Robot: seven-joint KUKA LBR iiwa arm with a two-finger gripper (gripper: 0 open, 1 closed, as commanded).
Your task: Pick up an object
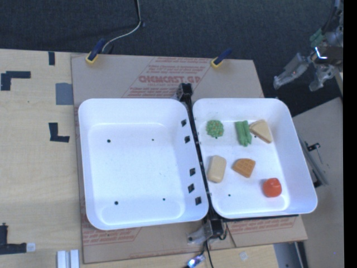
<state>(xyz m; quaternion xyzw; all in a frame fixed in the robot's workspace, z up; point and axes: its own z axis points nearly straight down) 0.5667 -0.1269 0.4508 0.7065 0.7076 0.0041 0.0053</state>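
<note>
Found the gripper point(297, 84) off the right bin's point(291, 118) far right corner, above the dark floor, fingers spread apart with nothing between them. Counted six pieces in the right bin: a green floret point(215, 129) near its far left corner, a green pod point(242, 133) just beside a tan wedge point(261, 131) along the far edge, a pale block point(217, 168) and an orange chunk point(244, 167) mid-bin, a red piece point(272, 187) near the near right corner. Saw the left bin point(89, 111) touching it on the desk point(33, 149)
</note>
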